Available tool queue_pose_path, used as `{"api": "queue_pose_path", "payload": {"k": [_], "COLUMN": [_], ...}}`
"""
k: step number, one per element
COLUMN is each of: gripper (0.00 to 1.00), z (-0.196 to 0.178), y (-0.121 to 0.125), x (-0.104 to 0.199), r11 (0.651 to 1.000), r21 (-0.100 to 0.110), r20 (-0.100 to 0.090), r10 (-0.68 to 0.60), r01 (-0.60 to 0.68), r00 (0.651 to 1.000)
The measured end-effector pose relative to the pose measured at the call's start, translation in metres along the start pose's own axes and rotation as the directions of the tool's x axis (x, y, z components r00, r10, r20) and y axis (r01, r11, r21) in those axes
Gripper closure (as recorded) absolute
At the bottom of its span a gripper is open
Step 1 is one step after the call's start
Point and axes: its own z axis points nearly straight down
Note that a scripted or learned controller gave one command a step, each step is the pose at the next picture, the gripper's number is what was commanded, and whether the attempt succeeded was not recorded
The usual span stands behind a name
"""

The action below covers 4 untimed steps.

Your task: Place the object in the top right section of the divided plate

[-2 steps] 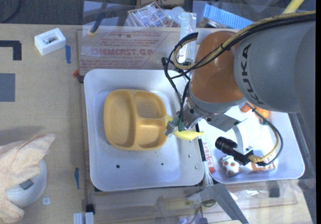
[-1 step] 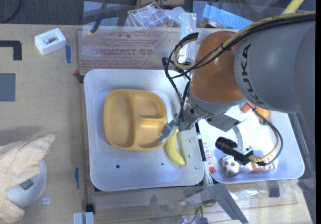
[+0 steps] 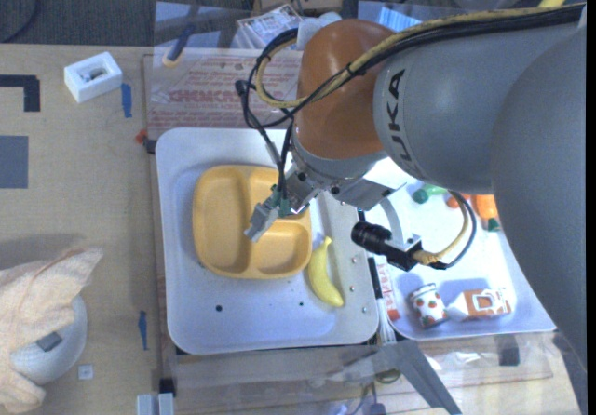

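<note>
Near edge of the left shallow white bin (image 3: 186, 311): bare floor, nothing placed there.

Just beyond, a yellow banana-shaped toy (image 3: 324, 275) lies on the bin floor, beside the right edge of the yellow divided plastic plate (image 3: 223, 218). It touches or nearly touches the plate's rim but is not in any section. This is likely the task's object, and it is not yet placed.

In the right white bin (image 3: 521, 301), near side: a small red-and-white toy (image 3: 428, 305) and an orange-and-white carton-like item (image 3: 482, 303). Farther back, a green piece (image 3: 430, 192) and an orange piece (image 3: 486, 208), partly under the arm.

The two-finger gripper (image 3: 264, 220) hangs over the plate, around the ridge between its sections. Fingers look close together, with nothing visible between them, though the slant and blur make this uncertain; I cannot tell for sure.

Plate sections appear empty. Judgement: task barely begun; picking and placing remain.

Farthest: grey and orange arm (image 3: 447, 97) fills the upper right.
</note>
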Motion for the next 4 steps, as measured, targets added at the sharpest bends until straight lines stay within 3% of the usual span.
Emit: {"api": "queue_pose_path", "payload": {"k": [1,2,3,4], "gripper": [0.00,1.00,1.00,1.00], "z": [0.003,-0.008,0.001,-0.008], "y": [0.052,0.054,0.077,0.031], "x": [-0.015,-0.015,0.012,0.055], "r11": [0.964,0.964,0.703,0.768], "r21": [-0.002,-0.007,-0.003,-0.001], "r20": [0.002,0.008,0.004,-0.002], "r10": [-0.265,-0.266,-0.711,-0.641], "r01": [0.265,0.266,0.711,0.641], "r00": [0.964,0.964,0.703,0.768]}}
